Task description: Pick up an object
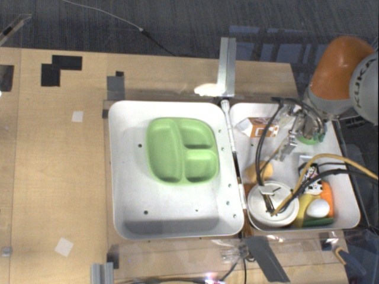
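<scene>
We see two shallow white bins side by side, mid-frame: left white bin [127, 218], right white bin [349, 209]. Green sectioned plastic tray [180, 149] lies in left bin, toward its upper middle. In right bin: small brown-and-white carton [256, 127] at upper left; round white bowl [271, 205] at lower left; white egg-shaped object [320, 208] just right of bowl, orange piece [327, 193] touching it. Grey arm with orange band [339, 76] enters at upper right; we see gripper [296, 136] over right bin's upper middle.
</scene>
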Motion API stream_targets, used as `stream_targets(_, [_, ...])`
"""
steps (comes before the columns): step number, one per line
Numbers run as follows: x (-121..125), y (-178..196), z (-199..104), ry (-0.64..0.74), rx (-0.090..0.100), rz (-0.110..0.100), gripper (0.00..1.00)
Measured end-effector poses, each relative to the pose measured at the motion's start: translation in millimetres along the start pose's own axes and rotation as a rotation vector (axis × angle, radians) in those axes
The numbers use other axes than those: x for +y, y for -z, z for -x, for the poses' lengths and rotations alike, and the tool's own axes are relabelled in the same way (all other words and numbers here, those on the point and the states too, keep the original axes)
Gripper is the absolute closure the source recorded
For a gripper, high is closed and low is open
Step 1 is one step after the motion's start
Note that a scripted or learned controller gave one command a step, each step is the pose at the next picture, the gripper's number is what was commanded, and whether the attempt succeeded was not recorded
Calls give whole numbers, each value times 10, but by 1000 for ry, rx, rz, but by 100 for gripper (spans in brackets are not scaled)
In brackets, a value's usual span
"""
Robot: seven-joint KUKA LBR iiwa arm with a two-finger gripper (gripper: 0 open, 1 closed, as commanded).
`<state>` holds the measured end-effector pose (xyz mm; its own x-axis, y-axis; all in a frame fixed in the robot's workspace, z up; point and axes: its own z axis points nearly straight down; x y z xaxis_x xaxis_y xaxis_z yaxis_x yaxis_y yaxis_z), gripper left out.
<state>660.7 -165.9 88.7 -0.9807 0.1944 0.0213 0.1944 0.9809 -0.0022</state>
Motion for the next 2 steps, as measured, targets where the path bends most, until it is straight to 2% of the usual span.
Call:
stream_targets(1, [474,3,-129,-257,-6,-12,0])
stream_targets(2, [501,153,-66,-251,-38,-4,100])
